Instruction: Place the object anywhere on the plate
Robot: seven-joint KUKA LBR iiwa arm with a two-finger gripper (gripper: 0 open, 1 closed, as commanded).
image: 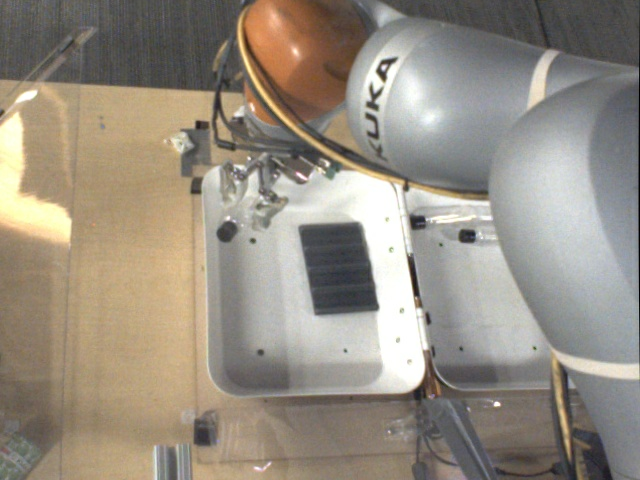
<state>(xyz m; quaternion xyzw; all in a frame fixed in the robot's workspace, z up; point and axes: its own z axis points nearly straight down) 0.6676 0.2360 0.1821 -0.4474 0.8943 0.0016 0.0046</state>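
- The grey arm (450,108) is reaching in from the right and arching over the far edge of the left bin (240,368), so its bulk is covering much of the right bin (480,338) as well.
- The gripper (252,190) is hanging low over the left bin's far-left corner, its metal fingers pointing down toward the white floor; they are looking slightly apart with nothing visible between them, so I am judging it as open and holding nothing (the glare on the metal is making this hard to read).
- A small dark round object (227,231) is lying on the bin floor just beside the gripper, toward the near side and close to the left wall; this is probably the task's thing, and it is sitting apart from the fingertips rather than between them.
- The dark ribbed rectangular plate (339,267) is lying flat near the middle of the same bin, well apart from the object, which is leaving the gripper a short sideways carry once a grasp is made.
- The gripper is likely positioned here for a pick, since the object is resting so near the wall that an approach from straight above is giving the fingers the most room.
- The worktop (110,268) around the bins is carrying only small fittings near its edges.
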